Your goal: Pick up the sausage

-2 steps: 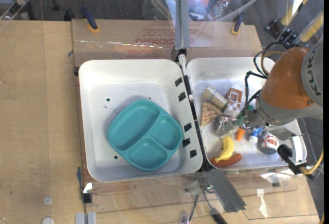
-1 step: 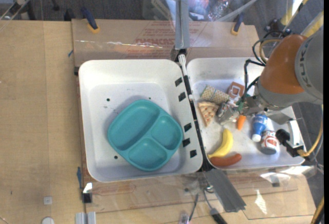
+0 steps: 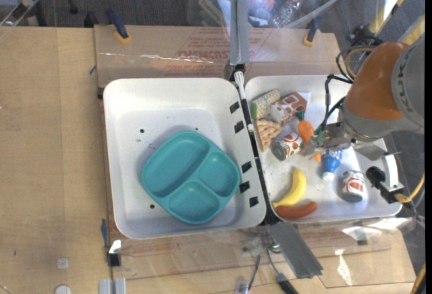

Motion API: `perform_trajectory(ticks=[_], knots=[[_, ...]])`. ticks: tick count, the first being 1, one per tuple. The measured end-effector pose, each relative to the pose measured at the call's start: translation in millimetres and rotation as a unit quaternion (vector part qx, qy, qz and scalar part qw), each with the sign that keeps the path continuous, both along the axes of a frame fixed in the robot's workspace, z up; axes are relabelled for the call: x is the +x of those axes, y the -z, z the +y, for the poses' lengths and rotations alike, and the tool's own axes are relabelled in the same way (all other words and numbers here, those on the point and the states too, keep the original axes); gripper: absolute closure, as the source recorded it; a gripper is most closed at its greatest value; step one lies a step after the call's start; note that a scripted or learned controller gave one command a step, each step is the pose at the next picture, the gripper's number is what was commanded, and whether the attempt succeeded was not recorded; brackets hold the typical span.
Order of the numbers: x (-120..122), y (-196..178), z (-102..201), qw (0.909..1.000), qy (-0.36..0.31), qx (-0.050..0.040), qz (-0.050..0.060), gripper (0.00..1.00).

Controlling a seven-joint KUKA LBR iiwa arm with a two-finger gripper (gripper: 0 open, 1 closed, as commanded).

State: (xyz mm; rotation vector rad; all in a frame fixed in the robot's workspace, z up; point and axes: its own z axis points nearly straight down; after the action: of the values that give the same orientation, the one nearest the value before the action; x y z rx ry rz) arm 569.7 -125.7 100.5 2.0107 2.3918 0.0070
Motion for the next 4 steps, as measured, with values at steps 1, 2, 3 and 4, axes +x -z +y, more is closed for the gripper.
perform_trajectory(ticks=[1, 2, 3, 4], knots=[[0, 0, 0, 1.0, 0.0, 0.0001, 0.0, 0.0], [-90, -38, 11, 0.9987, -0.049, 0.0043, 0.01, 0.0], [-24, 10, -1, 0.9996, -0.027, 0.0024, 0.004, 0.0], [14, 10, -4, 0.9956, -0.094, 0.0009, 0.005, 0.0]])
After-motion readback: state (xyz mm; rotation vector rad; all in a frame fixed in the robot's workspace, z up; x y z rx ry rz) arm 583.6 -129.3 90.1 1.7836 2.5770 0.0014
